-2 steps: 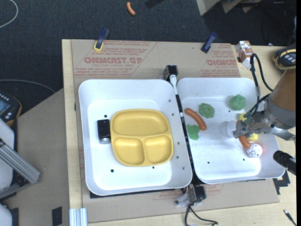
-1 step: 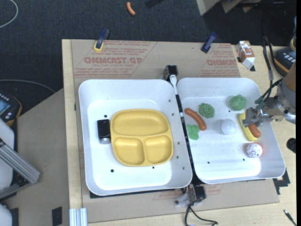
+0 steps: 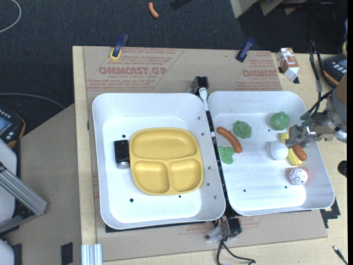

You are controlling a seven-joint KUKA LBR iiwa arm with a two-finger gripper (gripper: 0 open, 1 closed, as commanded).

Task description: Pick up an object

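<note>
You are looking at the gripper (image 3: pixel 296 138) hanging low over the outer side of the right bin (image 3: pixel 259 200), reaching in from the bin's far edge, and its tip is sitting in the middle of a tight cluster of toy foods. Directly under and just beyond the tip, an orange and yellow piece (image 3: pixel 297 154) is lying, and whether the gripper is closed on it or merely touching it is something you cannot tell from this angle, so treat the grasp as unproven. A white ball (image 3: pixel 278 150) is resting just inboard of the tip, touching or nearly touching that orange piece, a green lump (image 3: pixel 279 120) is sitting just behind the tool toward the bin's back wall, and a speckled ball (image 3: pixel 298 176) is lying a little ahead of it toward the front wall. Farther inboard, well away from the tool, a red sausage (image 3: pixel 229 139), a broccoli piece (image 3: pixel 241 129) and a green leaf piece (image 3: pixel 225 155) are lying near the divider, and the yellow tray (image 3: pixel 165 160) and a black block (image 3: pixel 121 152) are occupying the left bin (image 3: pixel 110 115). To do this step well, you are aiming for one item only: keep the tool centred on the orange piece, avoid nudging the white ball, and lift straight up slowly while watching whether anything rises with it.
</note>
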